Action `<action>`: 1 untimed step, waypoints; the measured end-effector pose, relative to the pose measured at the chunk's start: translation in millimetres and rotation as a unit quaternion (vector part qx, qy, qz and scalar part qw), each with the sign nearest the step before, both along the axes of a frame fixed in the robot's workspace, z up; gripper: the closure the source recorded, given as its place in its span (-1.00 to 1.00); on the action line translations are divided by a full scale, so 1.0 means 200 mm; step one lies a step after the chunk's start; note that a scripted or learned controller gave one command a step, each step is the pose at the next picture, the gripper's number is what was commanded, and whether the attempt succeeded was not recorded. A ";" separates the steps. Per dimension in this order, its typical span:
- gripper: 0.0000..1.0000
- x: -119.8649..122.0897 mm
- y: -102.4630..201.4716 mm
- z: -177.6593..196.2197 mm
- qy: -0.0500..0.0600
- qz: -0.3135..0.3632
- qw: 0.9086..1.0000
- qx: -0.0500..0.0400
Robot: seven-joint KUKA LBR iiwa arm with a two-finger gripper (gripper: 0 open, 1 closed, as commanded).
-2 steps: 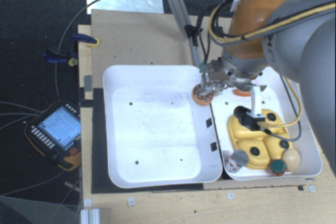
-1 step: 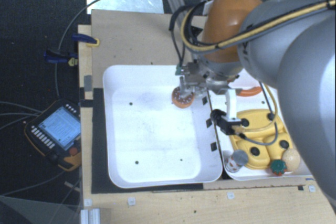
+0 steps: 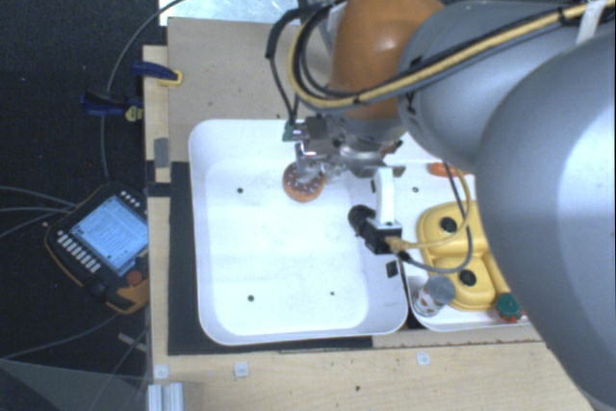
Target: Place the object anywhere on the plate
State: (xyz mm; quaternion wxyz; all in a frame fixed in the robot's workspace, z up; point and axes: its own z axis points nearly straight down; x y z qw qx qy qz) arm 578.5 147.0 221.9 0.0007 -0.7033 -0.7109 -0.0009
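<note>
A small round brown-orange object (image 3: 304, 185) lies in the left white bin (image 3: 269, 265), near its back middle. My gripper (image 3: 313, 164) hangs directly over it, its tip at or touching the object's top. The wrist and the orange band (image 3: 380, 24) hide the gripper from above, so its state cannot be read. A yellow moulded piece (image 3: 460, 250) with dark spots lies in the right bin (image 3: 423, 318), largely hidden under the arm.
In the right bin, a small grey-white item (image 3: 435, 292) and a green and red item (image 3: 507, 307) lie near the front, and an orange bit (image 3: 438, 169) near the back. A teach pendant (image 3: 104, 241) lies off the bench at left. Cables loop round the wrist.
</note>
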 end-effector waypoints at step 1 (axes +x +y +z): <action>1.00 -0.16 0.26 0.04 0.001 0.000 1.000 0.000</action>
